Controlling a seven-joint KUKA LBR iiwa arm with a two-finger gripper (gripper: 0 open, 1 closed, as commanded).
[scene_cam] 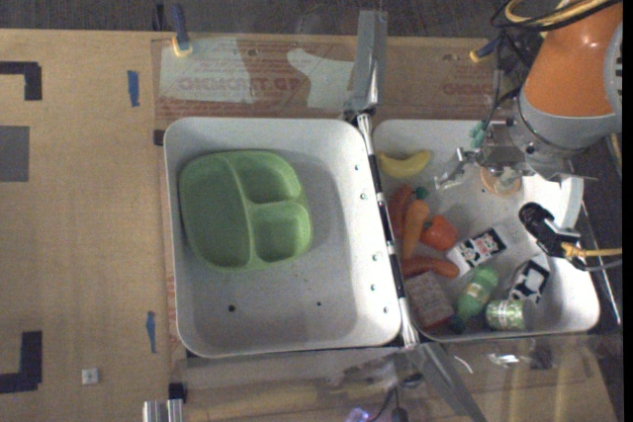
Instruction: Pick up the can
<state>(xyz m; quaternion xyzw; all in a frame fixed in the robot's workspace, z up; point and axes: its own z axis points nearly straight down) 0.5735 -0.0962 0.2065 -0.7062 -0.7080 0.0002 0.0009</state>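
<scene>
Here, gripper (492, 165) over right bin (584, 311), finger state can't tell, can (505, 314) near bin's front edge, beside green bottle (477, 290), well apart from gripper.

The bench (79, 242) is a pale wooden top, marked with black tape corners at nine and seven o'clock and short blue tape strips near eleven and seven. Directly on it sit two shallow white bins, edge to edge. The left bin (287, 321) fills the centre; the right bin (584, 306) sits toward four o'clock. A flattened cardboard sheet (247, 79) lies on the bench behind them, toward twelve.
</scene>
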